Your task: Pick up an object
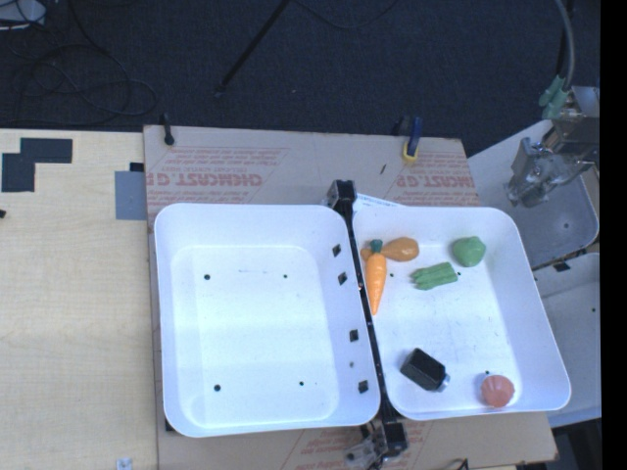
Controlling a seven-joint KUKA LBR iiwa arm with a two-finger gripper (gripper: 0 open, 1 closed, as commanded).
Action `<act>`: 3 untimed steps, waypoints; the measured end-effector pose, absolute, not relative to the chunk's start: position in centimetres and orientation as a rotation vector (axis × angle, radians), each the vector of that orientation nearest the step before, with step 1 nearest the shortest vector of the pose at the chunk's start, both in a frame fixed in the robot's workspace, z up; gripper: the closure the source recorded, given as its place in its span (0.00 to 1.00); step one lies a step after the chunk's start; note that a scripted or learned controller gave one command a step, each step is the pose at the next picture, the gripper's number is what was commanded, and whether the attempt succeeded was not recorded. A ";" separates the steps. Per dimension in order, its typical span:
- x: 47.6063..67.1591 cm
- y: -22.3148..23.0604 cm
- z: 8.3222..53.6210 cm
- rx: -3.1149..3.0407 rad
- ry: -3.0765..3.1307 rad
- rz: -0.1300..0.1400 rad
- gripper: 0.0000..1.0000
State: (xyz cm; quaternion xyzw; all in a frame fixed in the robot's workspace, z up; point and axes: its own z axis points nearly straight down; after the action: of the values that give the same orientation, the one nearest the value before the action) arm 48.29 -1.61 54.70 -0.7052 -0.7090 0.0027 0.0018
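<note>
Carrot (375, 280) — right bin's (534, 292) left edge — well apart from tool (534, 176)

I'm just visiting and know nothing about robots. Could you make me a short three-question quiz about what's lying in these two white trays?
1. True or false: the carrot lies in the right bin, close to the divider between the bins.
2. Which item lies nearest the right bin's lower right corner? A) the black block B) the reddish round item C) the green round item
3. Fill in: the orange oval item lies just to the ____ of the carrot's leafy top.

Key: 1 true; 2 B; 3 right.
</note>
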 end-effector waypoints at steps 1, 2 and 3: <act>49.2 5.7 53.6 -2.211 -2.226 0.006 1.00; 47.5 13.2 47.8 -2.211 -2.225 0.011 1.00; 47.5 19.7 42.0 -2.211 -2.225 0.014 1.00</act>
State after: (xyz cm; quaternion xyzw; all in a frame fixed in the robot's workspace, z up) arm 47.50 19.75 41.96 -0.7049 -0.7093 0.0045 0.0024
